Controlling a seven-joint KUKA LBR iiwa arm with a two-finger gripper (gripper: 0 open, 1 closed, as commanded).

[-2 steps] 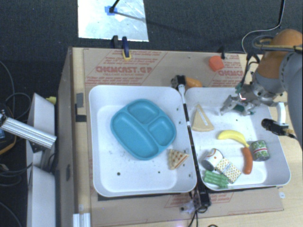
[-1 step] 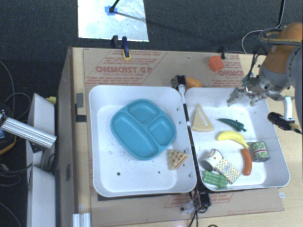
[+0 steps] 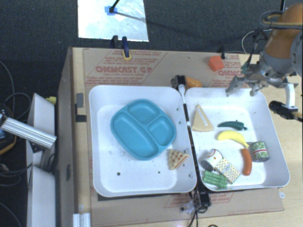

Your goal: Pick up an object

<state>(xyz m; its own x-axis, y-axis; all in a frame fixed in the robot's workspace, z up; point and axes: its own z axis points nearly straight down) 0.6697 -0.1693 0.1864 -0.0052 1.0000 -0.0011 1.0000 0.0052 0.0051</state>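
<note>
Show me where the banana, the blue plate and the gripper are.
banana [image 3: 232, 137], camera view, middle of the fruit
blue plate [image 3: 143, 128], camera view, central ridge
gripper [image 3: 245, 87], camera view, midway between the fingertips

open floor behind sandwich wedge [image 3: 202, 119]; toys crowd front.

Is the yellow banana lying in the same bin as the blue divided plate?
No, the yellow banana lies in the right white bin, while the blue divided plate sits in the left white bin.
</note>
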